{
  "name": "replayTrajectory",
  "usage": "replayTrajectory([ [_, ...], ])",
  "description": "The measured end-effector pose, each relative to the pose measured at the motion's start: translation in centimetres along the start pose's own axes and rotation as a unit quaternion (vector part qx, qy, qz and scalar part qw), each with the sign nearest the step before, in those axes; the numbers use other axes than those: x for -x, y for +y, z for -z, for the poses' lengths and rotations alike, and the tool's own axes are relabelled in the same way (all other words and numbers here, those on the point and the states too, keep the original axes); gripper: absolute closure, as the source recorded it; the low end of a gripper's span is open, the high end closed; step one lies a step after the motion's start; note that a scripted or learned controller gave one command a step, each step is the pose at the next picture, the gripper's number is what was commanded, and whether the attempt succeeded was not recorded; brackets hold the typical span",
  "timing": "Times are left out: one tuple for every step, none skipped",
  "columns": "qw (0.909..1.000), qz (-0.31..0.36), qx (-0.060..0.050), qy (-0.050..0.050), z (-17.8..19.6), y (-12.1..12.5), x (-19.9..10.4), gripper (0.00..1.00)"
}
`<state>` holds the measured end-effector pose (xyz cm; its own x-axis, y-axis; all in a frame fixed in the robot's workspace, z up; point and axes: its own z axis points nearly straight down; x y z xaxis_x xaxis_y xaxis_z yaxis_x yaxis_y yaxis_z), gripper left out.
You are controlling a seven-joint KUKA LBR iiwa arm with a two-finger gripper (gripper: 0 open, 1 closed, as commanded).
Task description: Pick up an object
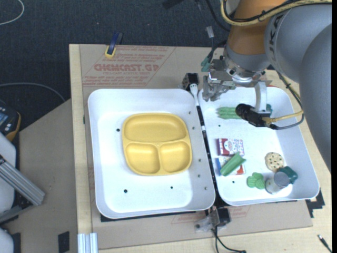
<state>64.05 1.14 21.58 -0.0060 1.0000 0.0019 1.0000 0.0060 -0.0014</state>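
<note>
The scene is recorded by a single fixed camera, mounted above the bench and tilted downward, so that both shallow white bins are seen at a slant. The left bin (100, 157) and the right bin (300, 157) are framed whole, with the cardboard-covered bench top (131, 65) visible around them and dark carpet (79, 15) beyond its far edge. The far side of the bench is placed toward the top of the frame. The grey arm (305, 41) is seen entering from the upper right and, being nearer the lens, is rendered large. The distance is moderate: small items in the bins remain distinguishable.
</note>
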Motion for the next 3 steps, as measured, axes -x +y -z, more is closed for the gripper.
replayTrajectory([
  [1.0,-0.001,0.003,0.0,2.0,0.2,-2.9,1.0],
  [1.0,-0.002,0.001,-0.001,1.5,0.2,-3.3,1.0],
  [1.0,-0.004,-0.001,-0.001,-0.1,0.8,-2.4,1.0],
])
